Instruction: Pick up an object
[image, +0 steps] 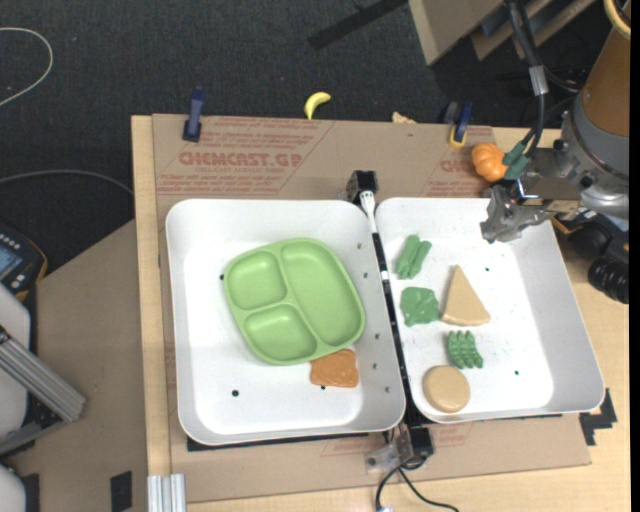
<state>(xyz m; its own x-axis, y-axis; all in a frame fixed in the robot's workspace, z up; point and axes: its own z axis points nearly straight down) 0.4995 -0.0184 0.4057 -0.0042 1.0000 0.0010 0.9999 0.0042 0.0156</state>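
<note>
My gripper (499, 228) hangs over the far right part of the right bin (560, 310), above bare bin floor, with nothing between its fingers that I can see. In that bin lie a green bean-like piece (412, 256), a green leafy piece (419, 305), a tan wedge (464, 299), a small green ridged piece (464, 350) and a round tan biscuit (446, 388). The left bin (195, 300) holds a green divided plate (292, 299) and an orange-brown piece (335, 370) at the plate's near edge.
A small orange fruit (487, 161) and a yellow banana (316, 102) lie on the board behind the bins. Blue clamps (193, 115) hold the board's far edge. A black divider strip (380, 270) runs between the bins.
</note>
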